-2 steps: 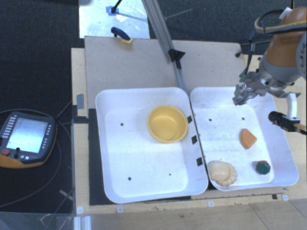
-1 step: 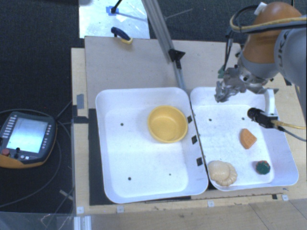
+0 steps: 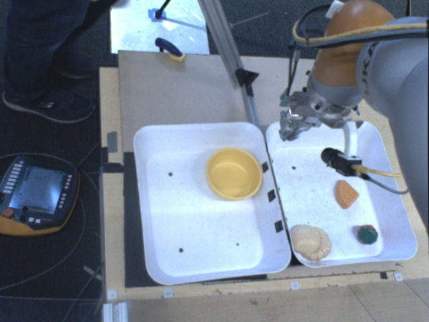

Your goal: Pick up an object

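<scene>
A yellow bowl sits in the left bin, near its upper right. In the right bin lie an orange wedge-shaped piece, a cream ridged shell-like piece at the front left, and a small dark green and red piece at the front right. My gripper hangs over the back left corner of the right bin, well apart from all of them, and nothing shows between its tips.
A metal tripod leg slants down to the bench just behind the bins. A teach pendant lies on the floor at the left, and a person's legs stand at the upper left. A black camera part with a cable hangs off the wrist over the right bin.
</scene>
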Controlling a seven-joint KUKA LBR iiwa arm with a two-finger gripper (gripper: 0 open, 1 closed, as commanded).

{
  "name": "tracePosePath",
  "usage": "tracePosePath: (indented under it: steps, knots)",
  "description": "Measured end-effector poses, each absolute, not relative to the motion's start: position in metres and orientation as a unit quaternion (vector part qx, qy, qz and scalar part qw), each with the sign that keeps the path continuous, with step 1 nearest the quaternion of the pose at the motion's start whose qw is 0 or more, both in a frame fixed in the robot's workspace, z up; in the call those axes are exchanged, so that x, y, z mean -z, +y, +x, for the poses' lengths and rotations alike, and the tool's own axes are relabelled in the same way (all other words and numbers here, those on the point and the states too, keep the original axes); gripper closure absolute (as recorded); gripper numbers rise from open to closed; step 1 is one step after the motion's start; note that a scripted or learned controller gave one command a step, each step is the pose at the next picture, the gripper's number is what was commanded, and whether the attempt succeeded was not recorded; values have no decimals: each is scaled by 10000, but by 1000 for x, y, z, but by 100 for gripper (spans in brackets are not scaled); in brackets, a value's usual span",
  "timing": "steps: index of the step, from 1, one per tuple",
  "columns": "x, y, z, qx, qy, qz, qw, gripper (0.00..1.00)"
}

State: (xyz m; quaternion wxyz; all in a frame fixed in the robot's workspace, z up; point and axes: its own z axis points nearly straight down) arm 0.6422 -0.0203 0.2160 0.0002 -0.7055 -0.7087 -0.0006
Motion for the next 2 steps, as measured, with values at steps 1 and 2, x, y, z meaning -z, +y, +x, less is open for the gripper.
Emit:
tracePosePath:
  steps: [1,2]
  knots:
    - [-229,34,651,10,-7087,-7055,-2,100]
    - [-238,88,672,10,-7088,-7054,0,100]
